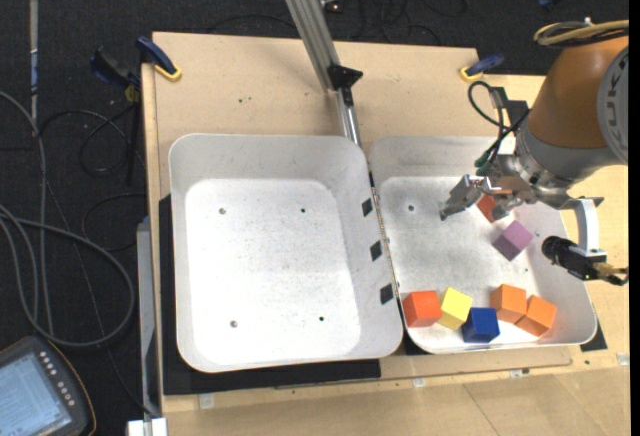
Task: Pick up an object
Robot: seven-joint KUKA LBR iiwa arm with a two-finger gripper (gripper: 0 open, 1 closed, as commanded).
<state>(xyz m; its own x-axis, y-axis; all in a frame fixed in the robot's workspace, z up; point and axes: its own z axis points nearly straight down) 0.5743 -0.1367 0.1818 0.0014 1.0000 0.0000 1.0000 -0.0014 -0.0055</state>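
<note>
The arm reaches in from the right and its pincer (480, 196) hangs over the upper middle of the right bin (420, 186). The fingers point left and down toward the bin floor. Whether they are spread or pressed together cannot be told at this angle, and no object is visibly pinched between them.

The nearest candidates lie just beside the pincer: a small red-orange block (487, 208), partly hidden under the wrist, and a purple cube (514, 239) just below and to the right of it. Both appear to be small, rigid, light blocks with flat faces. A grip on two opposite flat faces should hold; a grip across corners would likely let the block twist out. The purple cube sits rotated on the bin floor, so the fingers would need to be turned to match its faces.

Five further blocks lie along the near wall of the right bin: an orange cube (422, 307), a yellow cube (455, 307), a blue cube (481, 324), and two orange blocks (526, 307) touching each other. The yellow and blue cubes touch, which leaves little finger room between them, and the bin wall crowds the row from the near side.

The left bin (190, 224) sits alongside on the surface (250, 74). A slanted metal pole (305, 9) ends near the seam between the bins, well apart from the pincer
</note>
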